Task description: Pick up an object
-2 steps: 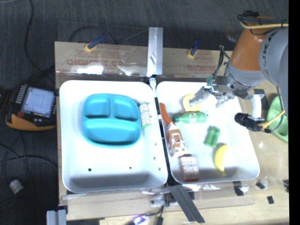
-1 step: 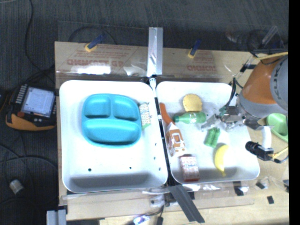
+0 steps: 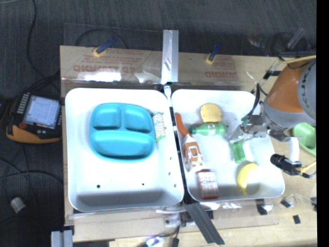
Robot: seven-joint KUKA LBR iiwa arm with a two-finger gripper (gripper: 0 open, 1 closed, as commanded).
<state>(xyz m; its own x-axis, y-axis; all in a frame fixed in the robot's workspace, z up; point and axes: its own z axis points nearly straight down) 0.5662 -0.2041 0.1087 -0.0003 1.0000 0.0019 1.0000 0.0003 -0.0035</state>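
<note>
The right bin (image 3: 267,189) holds several objects. A green bottle (image 3: 208,130) lies on its side near the middle, with a round yellow-tan piece (image 3: 211,112) behind it. An orange stick-like item (image 3: 179,125) lies along the left wall, above an orange-and-white carton (image 3: 192,156) and a red-and-white box (image 3: 207,183). A yellow lemon-like fruit (image 3: 247,175) rests at the front right. A small green block (image 3: 237,151) sits just below my gripper (image 3: 245,130), which hangs low over the right side of this bin. The arm's orange band (image 3: 288,91) shows at the right.
In the left bin (image 3: 77,189) lies a blue divided plate (image 3: 122,131), with a small speckled item (image 3: 159,125) against the bin's right wall. A handheld device (image 3: 36,115) sits off the bench at the left. A green object (image 3: 306,135) lies outside the right bin.
</note>
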